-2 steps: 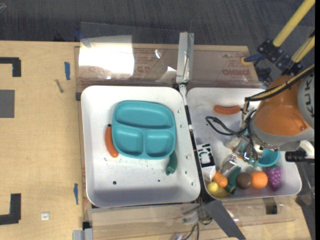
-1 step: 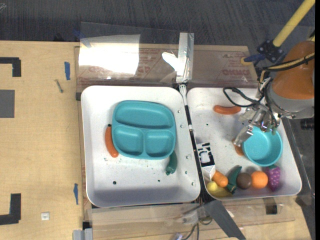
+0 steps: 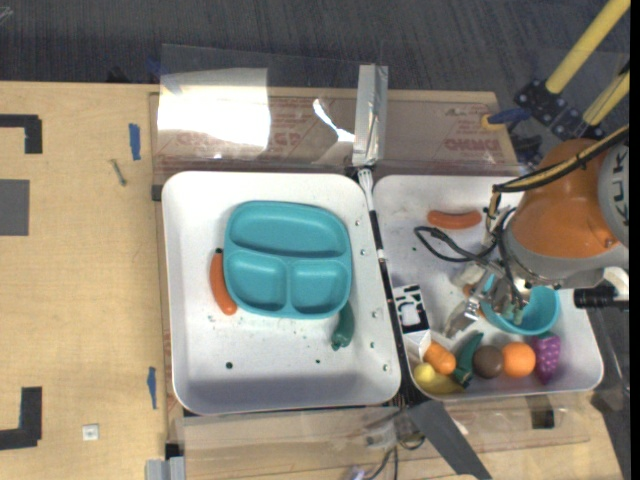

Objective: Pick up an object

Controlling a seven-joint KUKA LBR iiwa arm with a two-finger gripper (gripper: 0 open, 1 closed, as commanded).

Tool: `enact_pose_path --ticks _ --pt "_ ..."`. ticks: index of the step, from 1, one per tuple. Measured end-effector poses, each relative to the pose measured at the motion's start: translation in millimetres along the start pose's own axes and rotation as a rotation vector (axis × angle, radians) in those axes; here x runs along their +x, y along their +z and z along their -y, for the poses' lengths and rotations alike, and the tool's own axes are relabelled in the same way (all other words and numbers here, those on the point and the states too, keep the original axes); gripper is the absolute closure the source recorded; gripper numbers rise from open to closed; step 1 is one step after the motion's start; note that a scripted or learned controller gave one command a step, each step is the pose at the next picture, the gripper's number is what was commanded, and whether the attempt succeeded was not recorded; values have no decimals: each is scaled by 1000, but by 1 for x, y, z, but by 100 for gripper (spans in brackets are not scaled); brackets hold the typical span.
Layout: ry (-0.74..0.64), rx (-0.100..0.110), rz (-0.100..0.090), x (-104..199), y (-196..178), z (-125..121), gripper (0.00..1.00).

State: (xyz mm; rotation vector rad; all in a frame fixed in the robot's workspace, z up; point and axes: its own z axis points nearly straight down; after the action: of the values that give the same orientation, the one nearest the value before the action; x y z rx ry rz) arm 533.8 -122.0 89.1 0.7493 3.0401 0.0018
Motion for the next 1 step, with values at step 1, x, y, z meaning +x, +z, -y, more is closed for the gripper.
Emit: enact_pose_path --ticks 1 --pt "-8 -13 -14 -22 -30 55 0"
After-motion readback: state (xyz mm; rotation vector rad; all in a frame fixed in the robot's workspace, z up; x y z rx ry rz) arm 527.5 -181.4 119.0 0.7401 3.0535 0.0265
